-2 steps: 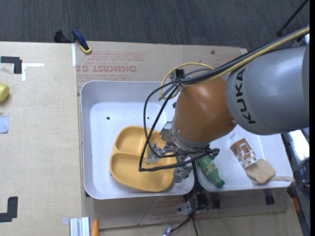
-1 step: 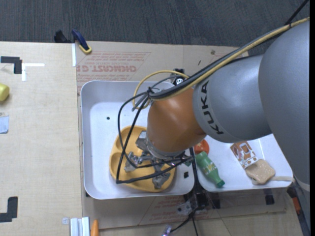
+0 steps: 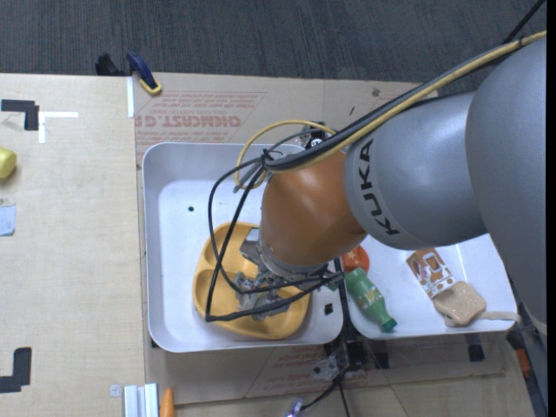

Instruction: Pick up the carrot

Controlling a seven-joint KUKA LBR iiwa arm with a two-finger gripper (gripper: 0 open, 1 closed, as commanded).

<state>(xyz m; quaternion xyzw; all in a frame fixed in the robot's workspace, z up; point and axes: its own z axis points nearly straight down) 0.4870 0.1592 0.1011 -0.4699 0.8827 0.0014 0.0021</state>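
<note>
My gripper (image 3: 258, 287) hangs low in the left bin (image 3: 165, 233), right over a yellow bowl (image 3: 213, 276) that lies near the bin's front. Black cables loop around the wrist and across the bowl. The orange band of the arm (image 3: 304, 207) and the big grey link (image 3: 434, 163) cover the middle and right part of this bin and whatever lies under them.
The right bin (image 3: 486, 263) holds a green bottle (image 3: 371, 299), a red round item (image 3: 356, 258) half under the arm, a snack packet (image 3: 432, 270) and a bread slice (image 3: 460, 303). A yellow object (image 3: 5, 163) lies far left on the bench. A blue clamp (image 3: 143, 72) sits behind the bins.
</note>
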